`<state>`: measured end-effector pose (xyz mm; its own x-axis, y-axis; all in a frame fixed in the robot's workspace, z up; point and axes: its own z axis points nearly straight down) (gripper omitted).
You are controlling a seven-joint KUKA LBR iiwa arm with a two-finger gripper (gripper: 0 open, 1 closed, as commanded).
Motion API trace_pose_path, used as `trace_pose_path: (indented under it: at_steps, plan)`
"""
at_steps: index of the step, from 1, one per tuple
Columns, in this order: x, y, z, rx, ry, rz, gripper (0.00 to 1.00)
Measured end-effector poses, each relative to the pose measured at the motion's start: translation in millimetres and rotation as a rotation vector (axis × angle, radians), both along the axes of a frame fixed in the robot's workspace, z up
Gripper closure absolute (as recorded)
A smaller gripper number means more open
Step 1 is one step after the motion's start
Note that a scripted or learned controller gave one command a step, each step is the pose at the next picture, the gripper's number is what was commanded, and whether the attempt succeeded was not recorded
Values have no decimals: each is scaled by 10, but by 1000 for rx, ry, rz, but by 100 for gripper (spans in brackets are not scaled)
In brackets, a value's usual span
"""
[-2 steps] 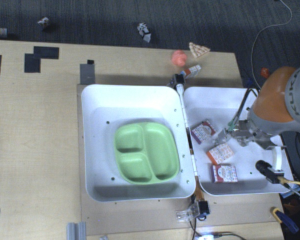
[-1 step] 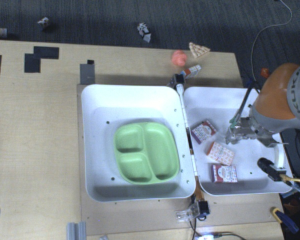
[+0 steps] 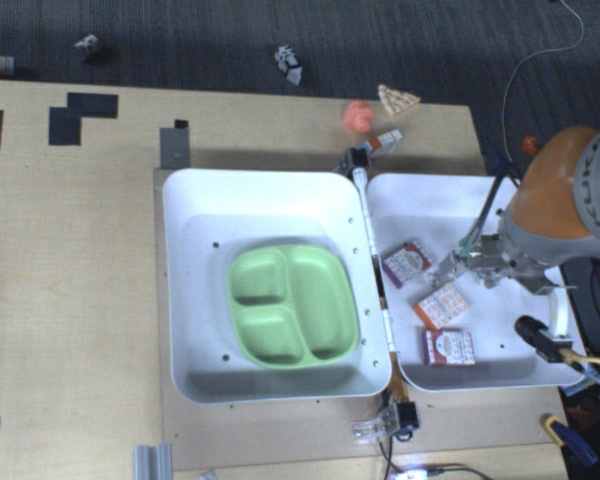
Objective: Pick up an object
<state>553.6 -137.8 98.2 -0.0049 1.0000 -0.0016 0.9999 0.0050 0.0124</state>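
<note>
Three small packets lie in the right bin (image 3: 420,193). A dark red and white packet (image 3: 405,263) sits near the bin's left wall. An orange and white packet (image 3: 443,305) lies in the middle, and a red and white packet (image 3: 449,346) lies near the front wall. My gripper (image 3: 457,264) reaches in from the right, low over the bin floor. It sits between the dark red packet and the orange one, just above the orange packet's upper edge. I see no packet between its fingers.
The left bin (image 3: 195,218) holds a green divided plate (image 3: 292,303). Behind the bins, on the bench, lie a pink ball (image 3: 357,116), a triangular wedge (image 3: 398,100) and a small tube (image 3: 385,143). The arm's orange band (image 3: 550,183) hangs over the right bin's right side.
</note>
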Motion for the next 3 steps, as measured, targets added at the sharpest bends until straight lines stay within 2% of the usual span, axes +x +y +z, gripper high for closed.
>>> trace_pose_path:
  at_steps: [1, 2, 3]
  plan:
    - [-638, 289, -109, -1, 1, -3, 0]
    - [-617, 292, 2, -2, -5, -2, 100]
    - [-656, 1004, 868, 3, 8, 0, 100]
